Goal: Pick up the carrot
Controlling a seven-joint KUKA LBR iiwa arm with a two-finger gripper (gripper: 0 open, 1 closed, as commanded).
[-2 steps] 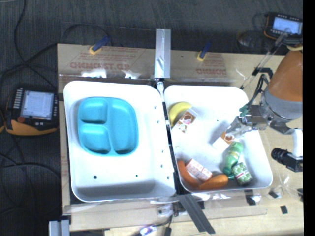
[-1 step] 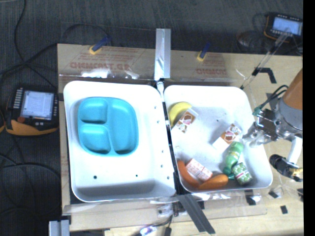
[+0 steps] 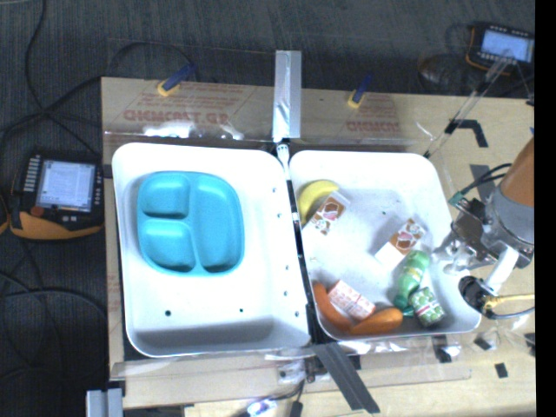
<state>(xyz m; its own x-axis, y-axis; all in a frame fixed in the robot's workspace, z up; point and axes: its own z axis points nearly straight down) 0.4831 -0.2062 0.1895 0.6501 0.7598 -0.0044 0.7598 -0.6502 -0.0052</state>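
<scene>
The grey arm's two-finger gripper (image 3: 460, 252) hangs over the right rim of the right-hand shallow white bin (image 3: 365, 165), just beside a green plastic bottle (image 3: 415, 287). How wide the tool stands cannot be told from this angle. The long orange carrot (image 3: 375, 322) lies along the near wall of that bin, apart from the gripper, with a small white-and-red packet (image 3: 350, 298) lying across it. A yellow banana (image 3: 313, 195) lies in the far left corner.
</scene>
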